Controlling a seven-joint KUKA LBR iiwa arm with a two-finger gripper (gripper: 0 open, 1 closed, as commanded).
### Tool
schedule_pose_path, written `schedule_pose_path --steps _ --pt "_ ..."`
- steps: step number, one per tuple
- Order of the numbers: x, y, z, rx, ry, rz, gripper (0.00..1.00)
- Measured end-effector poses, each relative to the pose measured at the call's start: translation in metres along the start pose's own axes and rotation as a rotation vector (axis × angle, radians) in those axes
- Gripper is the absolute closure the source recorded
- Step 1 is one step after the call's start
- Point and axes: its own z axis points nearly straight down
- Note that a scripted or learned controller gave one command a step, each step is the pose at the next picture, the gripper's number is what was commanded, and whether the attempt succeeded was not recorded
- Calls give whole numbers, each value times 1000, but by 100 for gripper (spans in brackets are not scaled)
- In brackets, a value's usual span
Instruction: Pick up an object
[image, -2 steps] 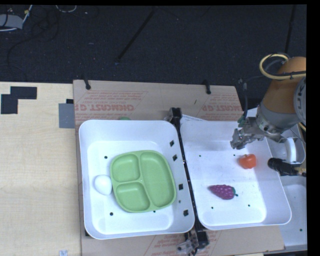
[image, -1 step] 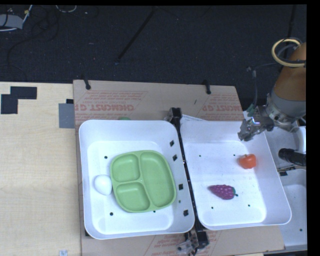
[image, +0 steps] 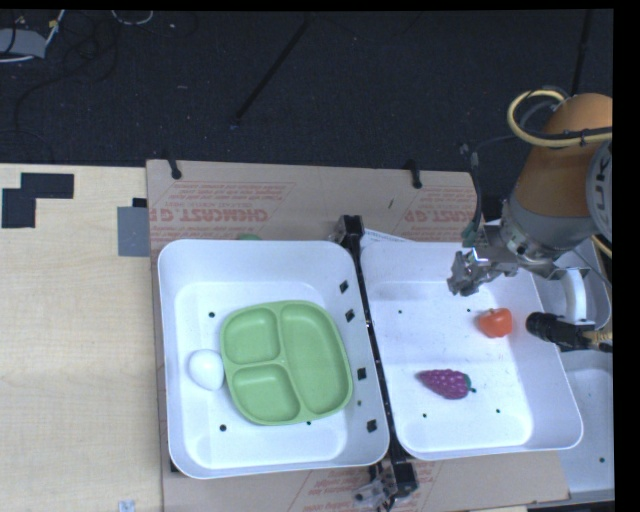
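Camera view: two white bins sit side by side on the bench. The left bin (image: 190, 290) holds a green tray (image: 285, 360) with three compartments and a white egg (image: 206, 369) touching the tray's 9 o'clock edge. The right bin (image: 420, 265) holds an orange fruit (image: 494, 322) at 3 o'clock of its floor and purple grapes (image: 444, 382) near 6 o'clock, well apart from each other. The gripper (image: 464, 274) hangs over the right bin around 1 o'clock, just up-left of the orange fruit, with nothing between its fingers; whether it is released or clenched, I cannot tell.
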Motion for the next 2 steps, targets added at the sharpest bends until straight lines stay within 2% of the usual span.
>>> schedule_pose_path --steps 2 --pt "102 -6 7 1 0 -1 100"
